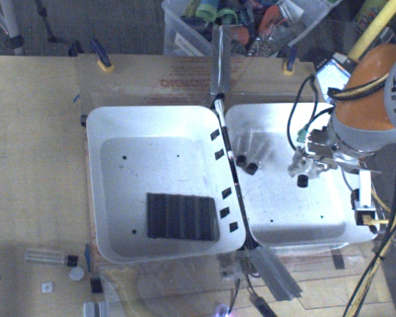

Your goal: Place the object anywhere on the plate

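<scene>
A dark ribbed rectangular plate (181,216) lies flat in the left bin (112,131), toward its front. Two clear tube-like objects with black ends (247,156) lie in the right bin (277,220), close to the divider at its back left. My gripper (303,172) hangs over the right half of the right bin, about a hand's width to the right of those tubes and apart from them. A small dark tip shows at its lower end. The wrist and its cables hide the gripper's far side.
A divider with black tabs (224,177) runs between the two bins. A clear tub of coloured items (251,8) stands behind the bins. Small loose parts (69,263) lie on the bench at the front left. Cables (297,121) loop beside the wrist.
</scene>
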Robot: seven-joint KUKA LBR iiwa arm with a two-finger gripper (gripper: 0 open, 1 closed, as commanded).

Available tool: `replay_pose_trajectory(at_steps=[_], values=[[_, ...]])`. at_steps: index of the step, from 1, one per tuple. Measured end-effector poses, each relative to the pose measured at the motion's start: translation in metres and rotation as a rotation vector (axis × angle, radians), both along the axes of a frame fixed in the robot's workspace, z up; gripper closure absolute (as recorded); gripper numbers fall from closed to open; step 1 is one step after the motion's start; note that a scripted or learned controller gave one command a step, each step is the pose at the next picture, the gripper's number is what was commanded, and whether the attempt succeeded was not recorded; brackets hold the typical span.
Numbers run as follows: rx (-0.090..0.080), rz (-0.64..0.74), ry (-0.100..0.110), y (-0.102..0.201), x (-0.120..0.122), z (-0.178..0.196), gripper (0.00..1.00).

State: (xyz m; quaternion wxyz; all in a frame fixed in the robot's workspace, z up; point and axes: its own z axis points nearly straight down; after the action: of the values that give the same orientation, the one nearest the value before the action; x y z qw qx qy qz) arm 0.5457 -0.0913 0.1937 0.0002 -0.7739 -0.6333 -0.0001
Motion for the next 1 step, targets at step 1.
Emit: replay_pose_trajectory(at_steps=[1], values=[[-0.001, 0.571, -0.003, 0.0353, 0.0640, 0.0095, 1.00]])
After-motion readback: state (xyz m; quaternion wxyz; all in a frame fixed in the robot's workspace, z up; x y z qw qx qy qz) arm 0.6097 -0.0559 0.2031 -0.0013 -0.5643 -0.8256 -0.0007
